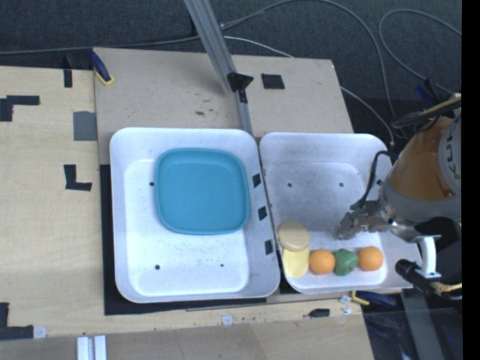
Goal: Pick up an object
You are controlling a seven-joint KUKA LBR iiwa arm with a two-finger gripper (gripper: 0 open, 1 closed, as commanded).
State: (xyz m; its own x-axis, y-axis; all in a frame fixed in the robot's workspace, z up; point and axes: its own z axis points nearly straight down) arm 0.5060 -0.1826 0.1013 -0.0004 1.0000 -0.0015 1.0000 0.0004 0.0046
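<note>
Camera view, looking down on the bench:

1. Left bin (131, 276): white, shallow. Holds a blue plate (202, 190), lying flat toward 12 o'clock of the bin.
2. Right bin (315, 156): white, shallow, touching the left bin along one side.
3. Row of items along the right bin's 6 o'clock wall, listed from 9 to 3 o'clock: yellow bottle with a cream cap (294, 250); orange ball (322, 262); green item (346, 262); second orange ball (370, 258).
4. Arm (420, 175): grey with an orange band, entering from 3 o'clock.
5. Gripper (352, 225): low over the right bin, just at 12 o'clock of the green item. Whether it is open or closed, or has hold of anything, cannot be told.
</note>
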